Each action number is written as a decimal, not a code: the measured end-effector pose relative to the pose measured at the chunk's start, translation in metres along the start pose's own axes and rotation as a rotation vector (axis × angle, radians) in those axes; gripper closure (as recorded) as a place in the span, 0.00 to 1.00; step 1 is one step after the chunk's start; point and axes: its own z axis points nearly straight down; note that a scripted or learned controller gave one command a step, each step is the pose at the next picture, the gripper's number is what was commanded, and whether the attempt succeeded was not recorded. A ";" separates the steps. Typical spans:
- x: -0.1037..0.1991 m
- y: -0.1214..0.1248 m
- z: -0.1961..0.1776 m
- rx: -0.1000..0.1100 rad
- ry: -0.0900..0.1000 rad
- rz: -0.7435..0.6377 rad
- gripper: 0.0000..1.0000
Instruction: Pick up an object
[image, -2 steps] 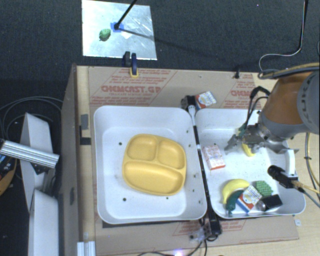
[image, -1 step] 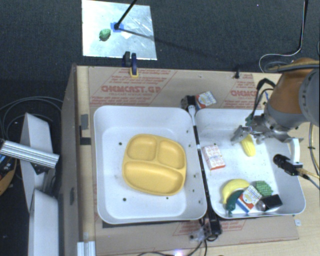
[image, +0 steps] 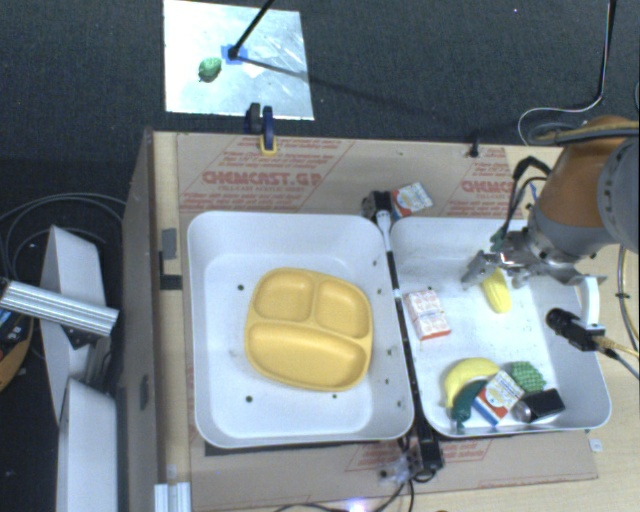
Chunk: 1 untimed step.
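Tool (image: 497, 268) hangs over the right bin (image: 590, 400), metal fingers pinching a small, smooth yellow corn-shaped toy (image: 496, 293).

You have two white bins (image: 300, 235) on brown cardboard printed with red lettering (image: 262, 178). The left bin holds a pale yellow divided tray (image: 308, 328). At right, a bright yellow piece (image: 496, 293) sits under the grey, orange-banded arm (image: 590, 190). Mid-frame lies a white packet with red print (image: 428, 313). At lower right you see a yellow banana (image: 468, 377), a green item (image: 527, 377) and a black one (image: 542, 405).
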 end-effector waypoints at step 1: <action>-0.035 0.001 0.035 0.001 -0.001 0.000 0.00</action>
